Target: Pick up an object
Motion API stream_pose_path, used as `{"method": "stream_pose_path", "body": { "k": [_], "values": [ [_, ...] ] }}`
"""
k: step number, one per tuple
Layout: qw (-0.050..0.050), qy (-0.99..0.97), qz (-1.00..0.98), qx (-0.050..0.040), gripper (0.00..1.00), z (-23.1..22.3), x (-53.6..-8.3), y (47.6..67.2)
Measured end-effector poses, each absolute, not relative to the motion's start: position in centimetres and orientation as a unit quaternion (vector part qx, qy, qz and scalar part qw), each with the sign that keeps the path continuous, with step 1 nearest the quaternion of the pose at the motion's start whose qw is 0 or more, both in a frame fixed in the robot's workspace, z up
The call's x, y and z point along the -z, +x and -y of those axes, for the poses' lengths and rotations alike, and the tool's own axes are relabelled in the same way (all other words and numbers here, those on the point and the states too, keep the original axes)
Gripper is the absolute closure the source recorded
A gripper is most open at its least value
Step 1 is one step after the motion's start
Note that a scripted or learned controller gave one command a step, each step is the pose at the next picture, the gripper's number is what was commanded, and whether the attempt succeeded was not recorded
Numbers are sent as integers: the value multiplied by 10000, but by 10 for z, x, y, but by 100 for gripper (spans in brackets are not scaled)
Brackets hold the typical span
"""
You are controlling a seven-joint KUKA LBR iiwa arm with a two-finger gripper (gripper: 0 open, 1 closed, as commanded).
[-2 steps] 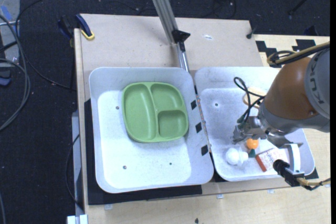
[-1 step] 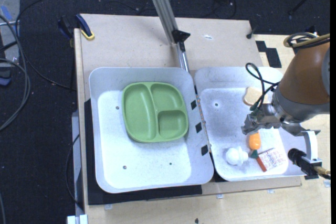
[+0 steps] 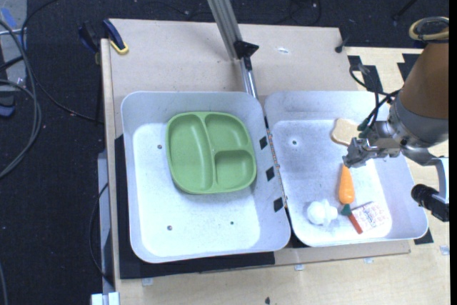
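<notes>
Matt green plastic plate [image 3: 211,152], scuffed white bins [image 3: 200,239], pale wooden bench [image 3: 178,53]

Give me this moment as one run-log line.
arm: over right bin | pincer: above carrot top | grasp: none seen | left bin: green plate

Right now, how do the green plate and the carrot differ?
The green plate lies in the left bin, far from the hand; the carrot lies in the right bin, just below it. The plate is wide with compartments; the carrot is small, slim and orange.
</notes>
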State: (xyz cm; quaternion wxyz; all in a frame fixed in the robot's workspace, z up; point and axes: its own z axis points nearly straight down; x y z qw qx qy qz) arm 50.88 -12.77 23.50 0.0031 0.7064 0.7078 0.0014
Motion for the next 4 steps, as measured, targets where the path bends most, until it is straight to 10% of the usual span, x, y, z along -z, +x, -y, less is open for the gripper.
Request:
{"method": "stream_pose_path", "body": {
  "k": [4],
  "values": [
    [-3,7044,-7098,-4,100,-31,-265,534]
  ]
}}
